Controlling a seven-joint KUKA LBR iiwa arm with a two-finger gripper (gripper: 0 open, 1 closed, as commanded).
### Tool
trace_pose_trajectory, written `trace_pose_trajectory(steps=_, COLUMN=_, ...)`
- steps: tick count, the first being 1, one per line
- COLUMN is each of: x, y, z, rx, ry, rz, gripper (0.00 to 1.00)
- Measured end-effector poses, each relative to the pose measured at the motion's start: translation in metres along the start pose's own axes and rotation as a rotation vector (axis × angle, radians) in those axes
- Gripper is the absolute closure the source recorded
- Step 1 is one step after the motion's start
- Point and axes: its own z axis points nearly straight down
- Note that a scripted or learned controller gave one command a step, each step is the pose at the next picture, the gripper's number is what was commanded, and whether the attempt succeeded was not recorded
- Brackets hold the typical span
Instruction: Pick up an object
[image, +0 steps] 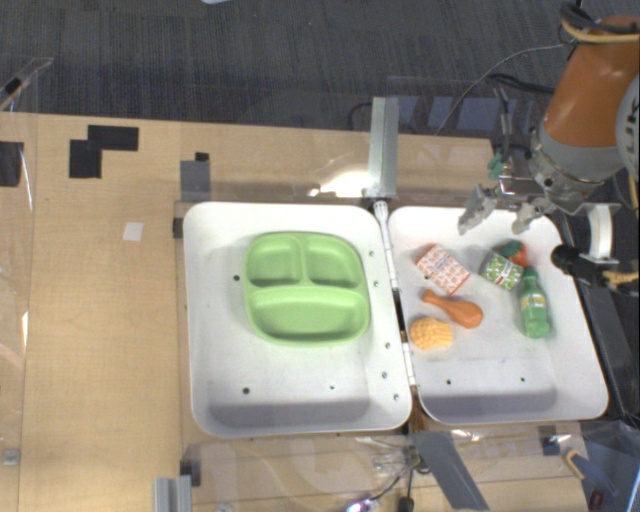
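The right bin (500, 385) holds several toy food items: a red-and-white patterned box (442, 268), an orange drumstick (455, 308), a yellow knobbly piece (432, 333), a green patterned pouch with a red top (502, 268) and a green bottle (534, 305). My gripper (499, 213) hangs over the bin's far edge, above and behind the items. Its two fingers are spread apart with nothing between them. The pouch lies just below the gripper's right finger.
The left bin (215, 330) carries a green divided plate (305, 287). A metal post (385, 150) stands between the bins at the back. The arm's orange band (595, 85) fills the upper right, with cables trailing behind it.
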Motion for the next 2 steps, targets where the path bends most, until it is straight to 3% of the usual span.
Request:
trace_pose_trajectory(steps=1, x=-0.035, y=-0.014, z=0.128, rx=0.002, ry=0.001, rz=0.084, gripper=0.00)
trace_pose_trajectory(steps=2, x=-0.020, y=0.047, z=0.159, rx=-0.008, ry=0.000, rz=0.259, gripper=0.00)
